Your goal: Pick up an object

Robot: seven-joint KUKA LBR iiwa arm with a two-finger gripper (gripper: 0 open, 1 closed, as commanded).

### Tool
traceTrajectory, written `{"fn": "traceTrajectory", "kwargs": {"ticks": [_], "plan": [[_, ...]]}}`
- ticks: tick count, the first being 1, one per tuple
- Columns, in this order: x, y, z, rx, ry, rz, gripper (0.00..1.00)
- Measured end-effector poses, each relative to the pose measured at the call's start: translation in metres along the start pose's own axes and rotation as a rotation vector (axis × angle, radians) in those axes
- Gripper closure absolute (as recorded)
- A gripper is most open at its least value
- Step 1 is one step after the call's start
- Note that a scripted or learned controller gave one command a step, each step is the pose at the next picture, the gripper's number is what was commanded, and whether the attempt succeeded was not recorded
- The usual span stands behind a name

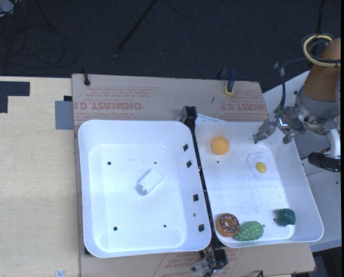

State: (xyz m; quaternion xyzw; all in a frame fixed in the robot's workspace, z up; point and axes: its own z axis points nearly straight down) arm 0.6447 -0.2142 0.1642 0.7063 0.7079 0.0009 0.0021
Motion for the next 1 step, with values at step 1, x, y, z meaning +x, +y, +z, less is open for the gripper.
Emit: {"fn": "traceTrajectory", "kwargs": {"ticks": [1], "plan": [[0.0027, -0.0027, 0.0815, 0.012, 0.003, -0.003, 0.00]]}}
